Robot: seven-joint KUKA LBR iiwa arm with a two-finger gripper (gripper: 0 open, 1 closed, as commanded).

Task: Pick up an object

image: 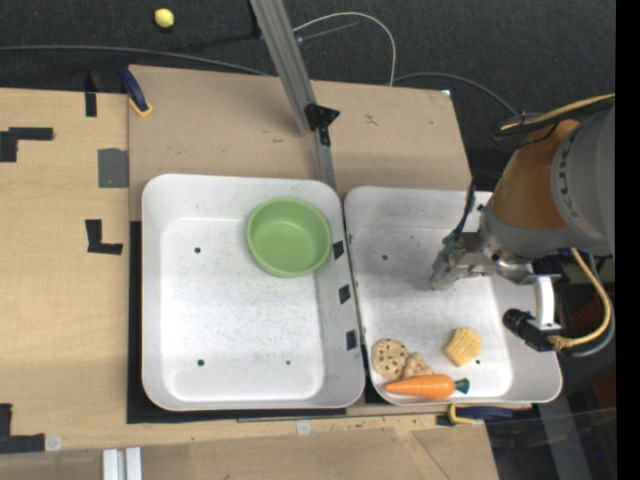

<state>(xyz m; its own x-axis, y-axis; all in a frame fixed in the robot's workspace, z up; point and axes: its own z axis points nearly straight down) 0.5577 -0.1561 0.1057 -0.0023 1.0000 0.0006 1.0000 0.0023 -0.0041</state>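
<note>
My gripper (pixel 446 271) hangs low over the middle of the right bin (pixel 400 218), its tips near the bin floor with nothing visibly between them. In the near part of that bin lie a yellow corn-like piece (pixel 462 346), a round brown cookie (pixel 388 356) with a second tan piece (pixel 416 366) beside it, and an orange carrot (pixel 424 388) with a green top along the front wall. All of them sit nearer the camera than the gripper, apart from it. A green bowl (pixel 289 236) rests in the left bin (pixel 190 298) at its upper right.
The grey arm with its orange band (pixel 540 183) reaches in from the right over the right bin's edge. A metal pole (pixel 285 53) slants down to the divider between the bins. Cables trail over the dark floor behind, where a small yellow ball (pixel 164 17) lies.
</note>
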